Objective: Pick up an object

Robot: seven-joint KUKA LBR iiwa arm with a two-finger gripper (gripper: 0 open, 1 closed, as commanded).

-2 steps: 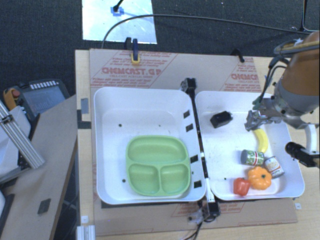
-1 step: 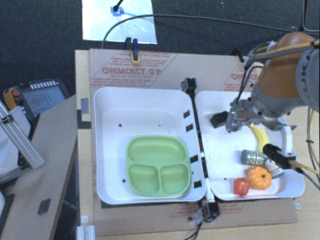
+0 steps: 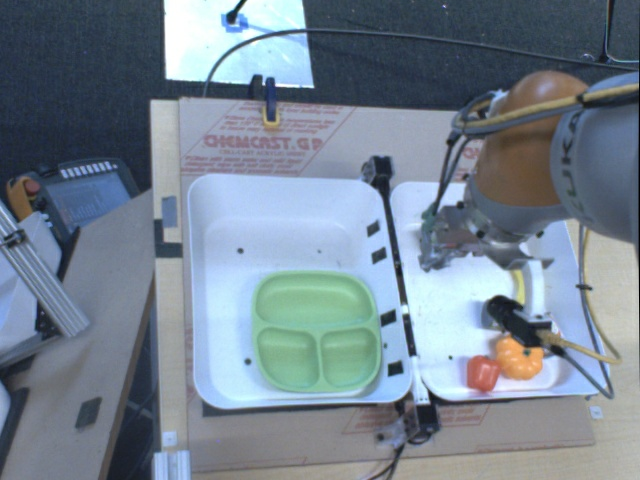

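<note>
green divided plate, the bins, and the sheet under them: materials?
Green divided plate: looks like moulded plastic, matte pale green, with soft rounded compartment ridges. Bins, left and right: probably thin formed plastic, white and slightly glossy, with rounded corners and a rolled lip. Sheet under them: cardboard by the look, tan and dull, with red printed lettering.

glossy plastic-looking green tray (image 3: pixel 317 330), matt white bins (image 3: pixel 290 208)
</note>
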